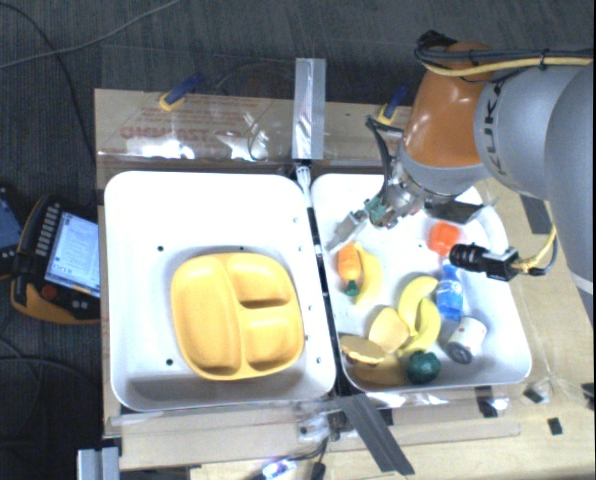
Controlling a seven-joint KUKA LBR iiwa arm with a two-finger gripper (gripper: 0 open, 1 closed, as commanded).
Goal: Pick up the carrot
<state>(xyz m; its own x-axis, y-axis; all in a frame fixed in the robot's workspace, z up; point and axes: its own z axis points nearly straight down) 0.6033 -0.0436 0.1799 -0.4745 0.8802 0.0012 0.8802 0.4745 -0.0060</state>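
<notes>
The carrot (349, 264) is a small orange piece with a green stem end. It lies in the right bin (512, 360) near the bin's left wall, resting against a yellow fruit (369, 274). My gripper (352, 225) reaches in from the upper right. Its tip hangs just up and left of the carrot, close to the divider between the bins. Nothing is visibly carried by it.
The left bin (138, 218) holds a yellow divided plate (238, 314). Near the carrot lie a banana (424, 313), a blue bottle (450, 294), an orange-red block (443, 236), a small can (464, 339), a green ball (423, 366) and tan pieces (383, 330).
</notes>
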